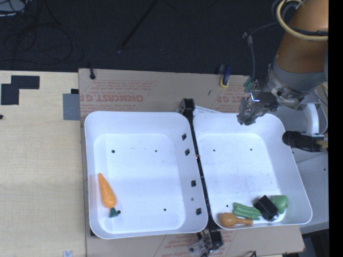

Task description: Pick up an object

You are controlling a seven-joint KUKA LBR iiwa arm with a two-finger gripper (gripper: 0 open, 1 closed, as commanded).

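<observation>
Nearest the camera, right bin (300, 194), front edge: tan pear-shaped piece (234, 220), green pod (247, 211), black block (266, 207) and green leafy piece (279, 201), clustered and touching. Left bin (91, 143), front-left corner: orange carrot (106, 191), lying alone. Gripper (247, 114) hovers over right bin's far rim, well apart from all objects; open or closed cannot be told.

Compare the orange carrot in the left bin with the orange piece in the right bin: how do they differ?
The carrot lies alone near its bin's left wall, pointing up-down in the view; the orange pear-shaped piece lies sideways at the near wall, next to a green pod. The carrot is tapered with a green stub; the piece is bulbous with a thin neck. Both are orange and far from the gripper.
</observation>
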